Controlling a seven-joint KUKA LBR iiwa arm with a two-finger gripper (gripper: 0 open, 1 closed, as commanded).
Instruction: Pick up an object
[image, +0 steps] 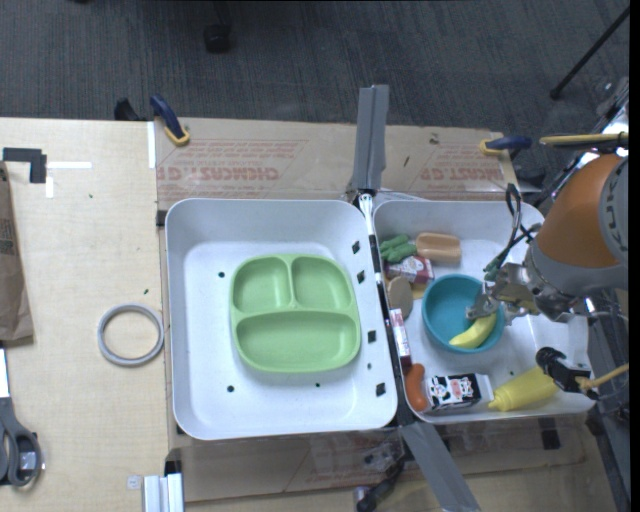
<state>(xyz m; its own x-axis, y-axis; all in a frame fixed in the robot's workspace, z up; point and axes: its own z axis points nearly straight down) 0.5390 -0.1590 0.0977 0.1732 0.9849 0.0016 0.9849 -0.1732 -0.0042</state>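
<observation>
Camera view puts my gripper (487, 305) over the banana (473, 334) in the blue bowl (446, 303), right bin (560, 355); its pincer state I cannot tell. I'd descend straight, clearing the bowl rim.

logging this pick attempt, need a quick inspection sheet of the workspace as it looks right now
surface: wooden bench bearing two shallow white bins, left bin and right bin.
job's things: in the right bin a blue bowl with a yellow banana, a yellow squeeze bottle, a small milk carton, a green vegetable toy, a tan bread roll.
clutter: green divided plate in the left bin; grey tape ring on the bench.
grippers: gripper over the bowl's right rim, beside the banana.
cables: black cables along the arm.
surroundings: dark carpet.
</observation>
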